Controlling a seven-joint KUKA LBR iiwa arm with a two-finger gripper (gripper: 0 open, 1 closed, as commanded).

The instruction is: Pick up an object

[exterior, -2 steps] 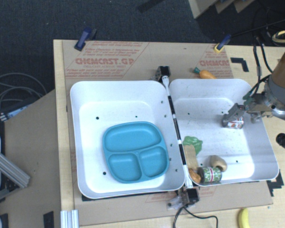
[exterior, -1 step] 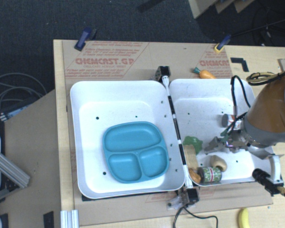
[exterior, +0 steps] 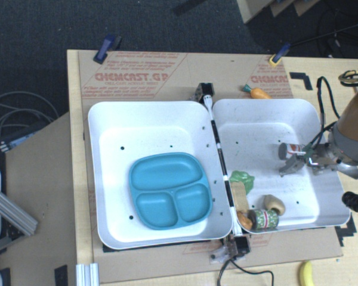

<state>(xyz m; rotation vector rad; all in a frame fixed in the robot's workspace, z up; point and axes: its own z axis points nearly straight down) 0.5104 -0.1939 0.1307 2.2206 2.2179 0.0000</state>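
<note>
Bins sit side by side on the bench, and I take the divider (exterior: pixel 218 145) between them as my landmark. Left of the divider, the left bin (exterior: pixel 107 124) holds a blue tray (exterior: pixel 169 189), three compartments, lying flat and well apart from anything I might grab. Right of the divider, in the right bin (exterior: pixel 250 115), the candidates crowd against its near end: a green scrap (exterior: pixel 242 178) touching the divider, a wooden stick (exterior: pixel 239 196) lying along it, an orange piece (exterior: pixel 245 220) at the corner, then a patterned can (exterior: pixel 264 219) on its side and a tan knob (exterior: pixel 273 205) just beside it. I judge they have collected there because the bin floor dips toward that corner. The gripper (exterior: pixel 290 158) is farther right of the divider, over bare floor in the middle of that bin, well apart from the cluster. Its two fingers look spread, one higher and one lower, with nothing between them, so I count it as gaping and carrying nothing. The arm (exterior: pixel 349 136) comes in from the right, which explains the sideways set of the fingers. My reading is that the pick has not begun; the next move needs a shift toward the divider's near end. The crowding risks a pinch on two things at once.
</note>
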